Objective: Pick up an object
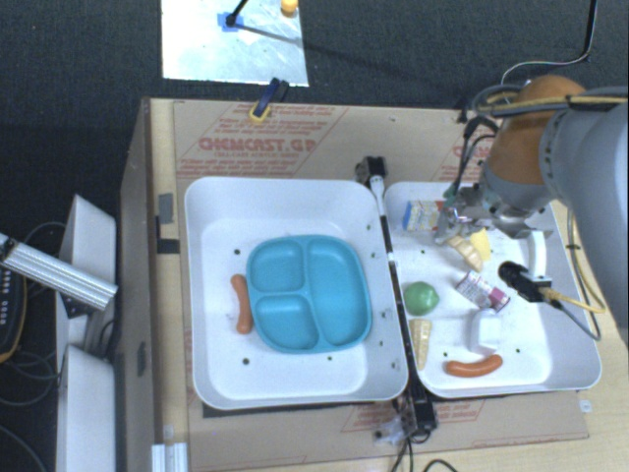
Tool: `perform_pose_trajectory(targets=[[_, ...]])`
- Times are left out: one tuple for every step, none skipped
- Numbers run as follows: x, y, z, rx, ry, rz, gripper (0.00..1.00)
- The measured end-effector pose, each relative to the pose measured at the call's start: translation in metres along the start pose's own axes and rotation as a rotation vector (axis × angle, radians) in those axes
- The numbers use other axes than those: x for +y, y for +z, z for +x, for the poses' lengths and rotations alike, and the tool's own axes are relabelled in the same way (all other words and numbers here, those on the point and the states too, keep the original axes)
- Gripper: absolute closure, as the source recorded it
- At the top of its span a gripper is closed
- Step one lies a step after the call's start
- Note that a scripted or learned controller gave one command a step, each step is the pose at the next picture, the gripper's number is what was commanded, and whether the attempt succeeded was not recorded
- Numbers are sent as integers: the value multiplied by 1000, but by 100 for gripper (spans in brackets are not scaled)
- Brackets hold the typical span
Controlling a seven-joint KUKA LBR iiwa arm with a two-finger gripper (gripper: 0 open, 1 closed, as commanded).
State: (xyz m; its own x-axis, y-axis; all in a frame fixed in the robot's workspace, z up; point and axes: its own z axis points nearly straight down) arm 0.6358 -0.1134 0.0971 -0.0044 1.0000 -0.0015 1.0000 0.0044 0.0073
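The arm [580, 146] has a smooth, rounded grey housing with an orange band [526, 131] above the wrist. Thin cables loop around the orange section and run along the wrist. The gripper [454, 219] is a compact grey-metal assembly at the arm's end.

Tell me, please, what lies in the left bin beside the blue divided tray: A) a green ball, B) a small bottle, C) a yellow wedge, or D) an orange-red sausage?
D: an orange-red sausage lies on the floor of the left bin, just off the left edge of the blue divided tray.
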Motion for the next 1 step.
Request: perform_pose_trajectory(targets=[[-13,-92,73,2,0,3,100]])
